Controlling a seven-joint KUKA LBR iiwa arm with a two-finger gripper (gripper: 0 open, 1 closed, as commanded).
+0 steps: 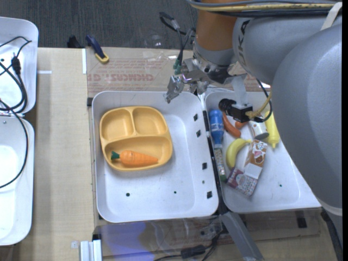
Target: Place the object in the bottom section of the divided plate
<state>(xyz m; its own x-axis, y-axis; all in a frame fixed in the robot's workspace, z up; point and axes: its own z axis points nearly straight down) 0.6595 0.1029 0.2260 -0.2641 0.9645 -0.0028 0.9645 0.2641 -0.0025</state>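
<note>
The arm [283,64] fills the view from twelve to four o'clock, cut off by the top and right edges, and it hides the far right of the right bin [283,192]. Its orange band sits at twelve o'clock, with the wrist tipped down toward the bench below it. The gripper [179,86] hangs over the back rim of the left bin [157,200], near where the two bins meet. Its fingers are small and tangled with cables, so I cannot tell how far apart they stand; nothing seems to be between them.

In the left bin the plate [136,137] lies toward nine o'clock. The carrot [136,157] rests in the plate's long bottom section, green end at nine o'clock, well apart from the gripper. The two upper sections hold nothing.

In the right bin, a blue bottle [216,125] lies along the left wall, a banana [235,151] just beside it, and a packet [249,170] at five o'clock of the banana. Other items near the arm are partly hidden and hard to name.
</note>
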